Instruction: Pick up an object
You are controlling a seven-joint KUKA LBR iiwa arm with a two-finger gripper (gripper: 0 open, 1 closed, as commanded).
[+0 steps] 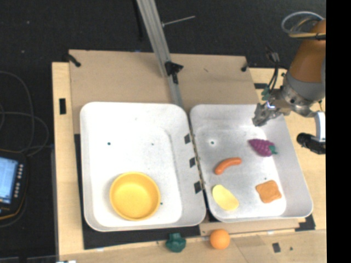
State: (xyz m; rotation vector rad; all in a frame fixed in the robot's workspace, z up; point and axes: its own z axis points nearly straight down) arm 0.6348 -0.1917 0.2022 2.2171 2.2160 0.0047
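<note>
Gripper (262, 115) of the grey arm with its orange band, reaching in from the right and poised over the far right corner of the right bin (241, 119); nothing is seen between its tips, and whether it is spread or closed cannot be told at this size. Candidate objects lie in the right bin: a purple bunch of grapes (261, 147) nearest the gripper, just toward the camera from it and not touching it; an orange sausage-shaped piece (227, 165) near the bin's middle, lying at a slant; a pale yellow rounded piece (224, 197) at the near left of the bin; and an orange-brown squarish piece (268, 191) at the near right. All four lie apart from one another. The left bin (131, 125) holds a yellow bowl (135, 195), upright, in its near portion. On the bench (109, 64) in front of the bins, outside them, sit a small dark green item (175, 243) and, just to its right, an orange ball (219, 239). A grey metal pole (156, 37) slants across the far side of the bench toward the gap between the bins.
</note>
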